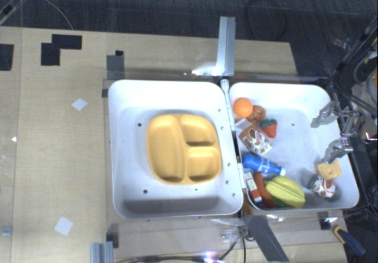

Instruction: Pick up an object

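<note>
One fixed camera looks down at a slant from above the bench (53,155). It frames both white bins (118,138) from moderate height.

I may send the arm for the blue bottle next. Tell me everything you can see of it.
The blue bottle lies on its side in the right bin, near the bin's left wall. Its body looks like glossy blue plastic, with a white cap end pointing right and slightly down. A printed carton sits just above it; a yellow corn toy and a red-brown item crowd its lower side. Whether they touch it is unclear.
</note>
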You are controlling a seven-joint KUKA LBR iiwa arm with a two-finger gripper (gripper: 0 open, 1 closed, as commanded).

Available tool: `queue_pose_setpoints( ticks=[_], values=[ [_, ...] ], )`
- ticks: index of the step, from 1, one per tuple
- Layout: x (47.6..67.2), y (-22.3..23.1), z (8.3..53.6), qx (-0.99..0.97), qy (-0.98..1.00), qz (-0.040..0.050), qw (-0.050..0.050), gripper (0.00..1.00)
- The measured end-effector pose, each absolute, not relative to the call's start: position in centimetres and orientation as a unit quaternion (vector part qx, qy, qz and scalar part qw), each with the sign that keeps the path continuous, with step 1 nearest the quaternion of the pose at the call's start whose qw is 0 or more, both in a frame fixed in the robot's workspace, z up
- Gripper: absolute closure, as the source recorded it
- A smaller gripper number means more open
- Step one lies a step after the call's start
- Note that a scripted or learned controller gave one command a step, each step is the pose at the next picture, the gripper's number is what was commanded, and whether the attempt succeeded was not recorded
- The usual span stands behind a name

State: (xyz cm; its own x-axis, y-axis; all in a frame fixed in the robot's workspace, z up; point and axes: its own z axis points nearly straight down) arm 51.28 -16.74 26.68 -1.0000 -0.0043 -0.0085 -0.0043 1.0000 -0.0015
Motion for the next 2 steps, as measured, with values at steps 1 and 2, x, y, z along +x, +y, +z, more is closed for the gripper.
queue_pose_setpoints(
  ticks=[1,2],
  values=[
    [53.9,-14.4,28.2,-0.087,0.996,-0.0009,0.005,0.0],
    [54.7,-9.0,16.9,0.025,1.0,0.0014,0.001,0.0]
  ],
)
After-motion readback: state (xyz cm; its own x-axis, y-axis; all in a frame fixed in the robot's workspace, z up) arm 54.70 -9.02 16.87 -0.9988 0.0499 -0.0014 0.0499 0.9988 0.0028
